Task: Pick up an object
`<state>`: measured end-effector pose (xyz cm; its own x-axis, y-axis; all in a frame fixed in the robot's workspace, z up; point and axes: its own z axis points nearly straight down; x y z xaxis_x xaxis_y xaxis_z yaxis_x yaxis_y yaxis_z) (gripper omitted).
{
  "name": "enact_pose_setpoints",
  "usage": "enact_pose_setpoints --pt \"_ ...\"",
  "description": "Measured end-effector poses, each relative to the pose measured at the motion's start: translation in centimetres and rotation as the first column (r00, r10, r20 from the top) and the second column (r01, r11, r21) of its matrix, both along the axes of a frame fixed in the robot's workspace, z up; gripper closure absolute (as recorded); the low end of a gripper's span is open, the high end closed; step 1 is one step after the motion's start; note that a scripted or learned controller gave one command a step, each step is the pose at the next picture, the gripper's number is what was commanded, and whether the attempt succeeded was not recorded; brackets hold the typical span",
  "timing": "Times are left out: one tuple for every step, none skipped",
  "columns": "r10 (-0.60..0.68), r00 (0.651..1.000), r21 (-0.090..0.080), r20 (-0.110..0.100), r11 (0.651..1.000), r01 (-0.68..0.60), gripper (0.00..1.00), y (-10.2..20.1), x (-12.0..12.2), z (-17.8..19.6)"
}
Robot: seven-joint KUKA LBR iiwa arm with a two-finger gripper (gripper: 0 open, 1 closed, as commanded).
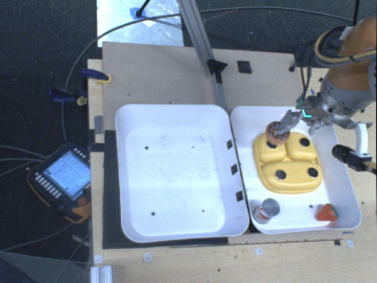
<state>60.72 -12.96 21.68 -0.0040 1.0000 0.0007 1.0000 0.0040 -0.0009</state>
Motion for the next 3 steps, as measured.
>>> enact_pose_setpoints --pt "0.0 1.0 0.0 0.002 1.0 0.0 0.0 0.0 0.1 0.1" --pt "0.002 1.0 -0.001 0.0 1.0 -0.002 0.0 0.2 1.1 -5.1" --pt "-0.002 1.0 0.001 0.004 1.0 0.002 0.0 -0.2 2.1 -10.3"
